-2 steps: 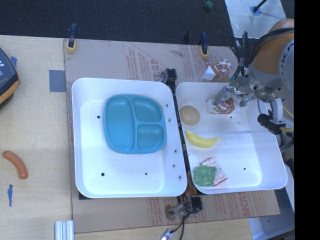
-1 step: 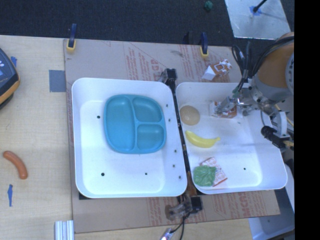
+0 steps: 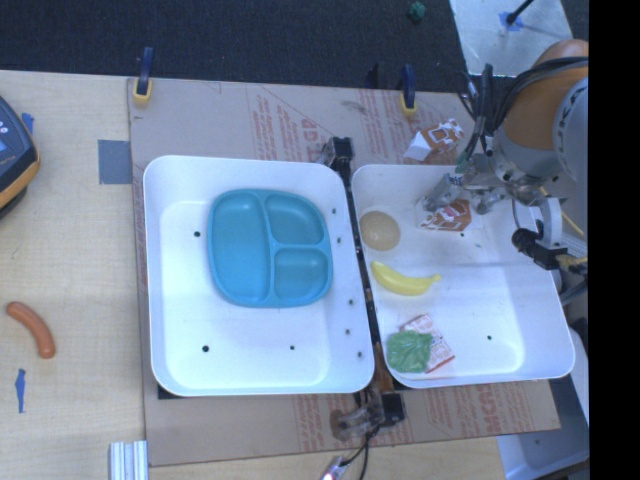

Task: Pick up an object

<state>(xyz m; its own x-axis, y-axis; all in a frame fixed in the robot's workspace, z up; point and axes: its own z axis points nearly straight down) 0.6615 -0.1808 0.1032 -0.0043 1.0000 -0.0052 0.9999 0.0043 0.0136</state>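
The right bin [image 3: 500, 298] holds a round tan bun [image 3: 380, 230], a yellow banana [image 3: 404, 281], and a green leafy item [image 3: 408, 350] lying on a small packet. A brown-and-white snack packet [image 3: 448, 217] lies near the bin's back edge. My gripper [image 3: 443, 196] hangs low at that packet's upper left edge, reaching in from the right. Nothing is lifted off the bin floor.
The left bin [image 3: 180, 298] carries a blue divided plate [image 3: 270, 247]. A second snack packet [image 3: 437, 141] lies outside, behind the right bin. A sausage [image 3: 31, 328] rests on the bench at far left, near a dark device [image 3: 12, 153]. Clamps [image 3: 143, 76] stand at the back.
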